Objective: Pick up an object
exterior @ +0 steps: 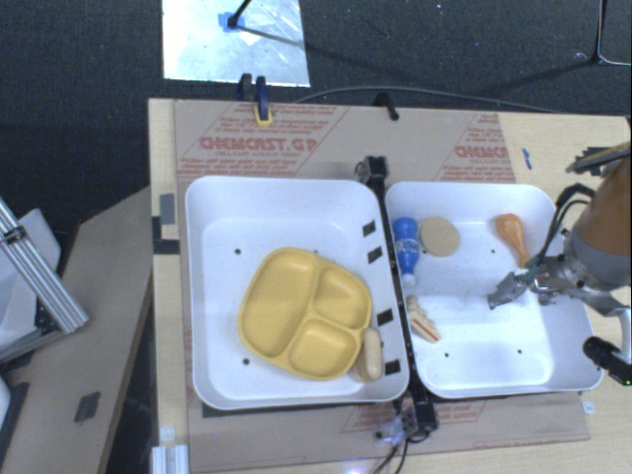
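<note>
- The tabletop (296, 131) is a brown board printed with red lettering, and it carries two shallow white bins side by side.
- The left bin (212, 265) holds a yellow divided tray (301, 309) with three compartments, lying slightly turned near the bin's middle.
- The right bin (494, 373) sits against the left bin along a dark divider running between them.
- The grey arm (602, 235) reaches in from the right edge, over the right bin's right wall.
- The claw (515, 290) hangs over the right half of the right bin, pointing left; whether its grip is released or clenched cannot be told, and nothing is seen between its tips.
- A beige oblong piece (370, 354) lies in the left bin, touching the lower right corner of the yellow divided tray.
- A blue bottle (406, 242) with a pale lower end lies along the left wall of the right bin.
- A round tan disc (439, 236) rests just beside the blue bottle, on its right.
- An orange drumstick-shaped toy (512, 233) lies near the right bin's upper right corner, just above the claw and apart from it.
- A small striped orange-and-white piece (423, 322) lies near the left wall of the right bin, below the blue bottle.
</note>
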`<state>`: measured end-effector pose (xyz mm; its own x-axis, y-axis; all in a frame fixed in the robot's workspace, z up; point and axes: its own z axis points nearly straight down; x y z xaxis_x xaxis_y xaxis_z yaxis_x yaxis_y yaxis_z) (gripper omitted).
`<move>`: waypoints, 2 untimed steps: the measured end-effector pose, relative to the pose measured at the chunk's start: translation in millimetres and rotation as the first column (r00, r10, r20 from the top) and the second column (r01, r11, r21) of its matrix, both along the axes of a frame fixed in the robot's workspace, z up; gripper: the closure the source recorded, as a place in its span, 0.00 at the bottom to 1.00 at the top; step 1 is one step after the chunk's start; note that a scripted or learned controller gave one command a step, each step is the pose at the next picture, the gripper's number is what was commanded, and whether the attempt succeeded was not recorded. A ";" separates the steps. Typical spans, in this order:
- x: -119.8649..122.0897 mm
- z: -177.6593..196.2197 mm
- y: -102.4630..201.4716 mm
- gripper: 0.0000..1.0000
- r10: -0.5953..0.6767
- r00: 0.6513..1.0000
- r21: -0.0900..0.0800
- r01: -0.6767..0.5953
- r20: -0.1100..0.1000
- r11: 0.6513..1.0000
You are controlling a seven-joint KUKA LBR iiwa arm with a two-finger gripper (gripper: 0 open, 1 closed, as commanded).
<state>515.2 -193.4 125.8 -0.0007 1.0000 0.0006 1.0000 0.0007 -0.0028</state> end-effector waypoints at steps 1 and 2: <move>0.2 -43.2 0.3 0.00 0.000 1.000 0.000 0.000 0.002 1.000; 1.7 -30.3 -0.4 1.00 0.001 1.000 -0.002 -0.001 0.007 1.000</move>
<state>516.8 -193.8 95.5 -0.0021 1.0000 -0.0014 1.0000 0.0021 0.0037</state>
